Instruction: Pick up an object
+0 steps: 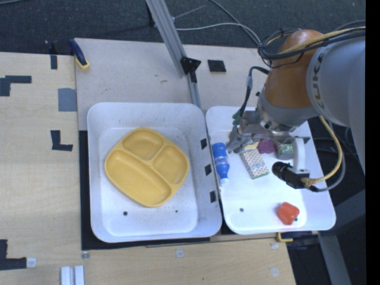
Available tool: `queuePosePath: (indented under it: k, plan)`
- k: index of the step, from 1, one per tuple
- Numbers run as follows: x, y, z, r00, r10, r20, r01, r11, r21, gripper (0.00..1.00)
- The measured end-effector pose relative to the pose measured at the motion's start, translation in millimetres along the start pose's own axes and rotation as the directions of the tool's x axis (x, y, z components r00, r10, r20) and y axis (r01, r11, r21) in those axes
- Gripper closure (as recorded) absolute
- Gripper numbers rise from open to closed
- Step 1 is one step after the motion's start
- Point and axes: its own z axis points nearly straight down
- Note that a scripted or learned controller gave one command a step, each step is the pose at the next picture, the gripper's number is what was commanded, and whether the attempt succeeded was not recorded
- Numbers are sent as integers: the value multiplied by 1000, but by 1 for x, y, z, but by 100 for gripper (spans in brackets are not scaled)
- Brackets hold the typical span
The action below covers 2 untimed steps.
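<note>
The gripper hangs low over the right bin, in the far part of it, above a small crowd of objects. The wrist hides the tips, so it is not possible to tell how the tool stands, and nothing can be seen held in it.

The task's thing, any one object, is in the right bin. The patterned box lies just beside the gripper, on the side nearer to the camera. The blue bottle lies along the wall of the right bin that faces the left bin.

Several things can probably go wrong from here. The objects under the wrist lie very near to each other, so a descent may meet two of them at once, or push the box aside and not take it. The bottle is round and lies against the bin wall; it may roll, or the wall may block one side of the tool. The black cable plug hangs close to the objects and could drag over them.

Counted in the right bin: one blue bottle, one patterned box, one purple object, one greenish object and one orange-red object, well apart from the others near the front corner. In the left bin there is one yellow divided plate.
</note>
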Motion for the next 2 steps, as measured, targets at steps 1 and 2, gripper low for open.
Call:
queuePosePath:
  k: [1,2]
  plan:
    - [54,-17,-4,1000,-2,-1,2,1000,0,100]
    - [107,-13,-1,1000,-3,-1,3,1000,-1,100]
